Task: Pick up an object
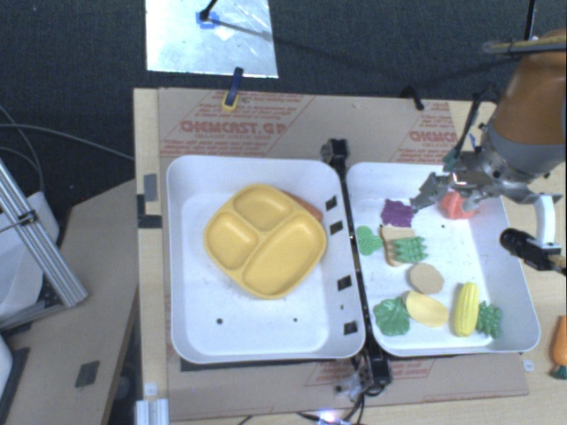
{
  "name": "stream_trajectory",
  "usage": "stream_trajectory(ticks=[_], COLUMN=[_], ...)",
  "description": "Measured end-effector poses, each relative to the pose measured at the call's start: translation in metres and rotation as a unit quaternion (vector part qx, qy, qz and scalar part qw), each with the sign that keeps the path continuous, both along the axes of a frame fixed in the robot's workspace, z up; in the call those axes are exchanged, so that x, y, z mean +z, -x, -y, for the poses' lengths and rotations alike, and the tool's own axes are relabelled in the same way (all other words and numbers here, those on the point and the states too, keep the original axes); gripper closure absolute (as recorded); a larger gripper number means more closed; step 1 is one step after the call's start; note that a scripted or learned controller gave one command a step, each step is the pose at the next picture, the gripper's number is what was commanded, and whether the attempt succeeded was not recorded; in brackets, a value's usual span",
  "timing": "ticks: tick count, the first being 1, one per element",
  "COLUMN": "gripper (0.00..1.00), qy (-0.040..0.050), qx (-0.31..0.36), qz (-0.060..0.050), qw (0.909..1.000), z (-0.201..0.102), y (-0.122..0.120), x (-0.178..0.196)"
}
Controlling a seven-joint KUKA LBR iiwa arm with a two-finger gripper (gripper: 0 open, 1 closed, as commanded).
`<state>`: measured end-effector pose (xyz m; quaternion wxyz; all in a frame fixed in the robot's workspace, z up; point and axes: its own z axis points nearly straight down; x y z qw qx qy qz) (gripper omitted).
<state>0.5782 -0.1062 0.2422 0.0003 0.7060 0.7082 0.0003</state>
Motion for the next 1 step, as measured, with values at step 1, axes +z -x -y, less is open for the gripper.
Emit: stream_trajectory(ticks=[1], gripper=[0.0], qy=[-0.0005], qx=[-0.005], qz=[-0.006], qw=[1.0], z=[0.0506], y=[0.0882], x=[-0.0793])
